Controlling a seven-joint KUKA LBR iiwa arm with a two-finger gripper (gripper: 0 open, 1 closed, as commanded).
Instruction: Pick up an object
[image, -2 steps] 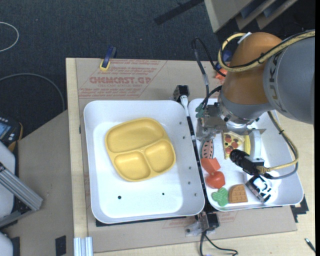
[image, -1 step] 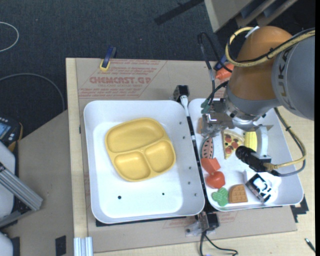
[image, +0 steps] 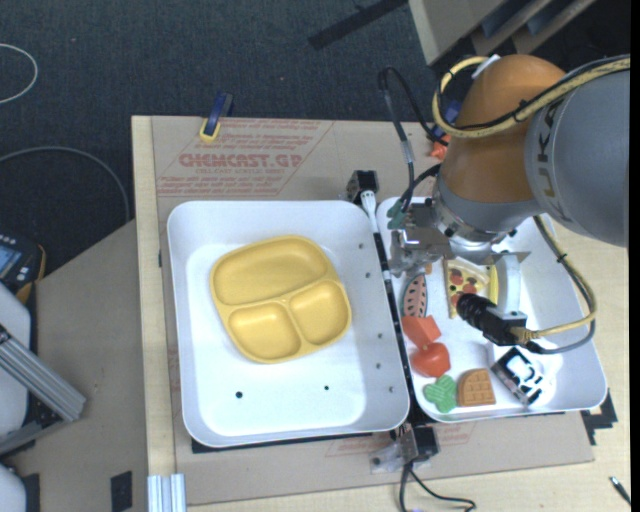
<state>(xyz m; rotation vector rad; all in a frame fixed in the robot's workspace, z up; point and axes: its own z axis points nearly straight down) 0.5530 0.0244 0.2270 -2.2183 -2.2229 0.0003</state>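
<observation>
As the view runs from the left: blue-and-yellow clip (image: 213, 118) sits on the far edge of the brown board (image: 250, 160) with red print. Left bin (image: 190, 300) holds one yellow plate (image: 280, 297) with three compartments, lying flat and slightly rotated, nearer the far wall. Two small dark specks on the bin floor near the front.

Right bin (image: 585, 385) has all the pick candidates, clustered along its left wall. Watermelon slice (image: 415, 297) is furthest back, then a red block (image: 421, 329), with a red piece (image: 433, 358) touching it on the near side. Green piece (image: 441, 393) and waffle (image: 477, 387) sit side by side at the front wall. Pizza slice (image: 463, 281) lies to the right of the watermelon, partly under the wrist.

Gripper (image: 415, 252) is over the bin's far-left corner, just behind the watermelon slice. Can't tell if it's spread or closed, or pinching anything; the wrist hides it. Arm (image: 500, 110) comes in from the upper right.
</observation>
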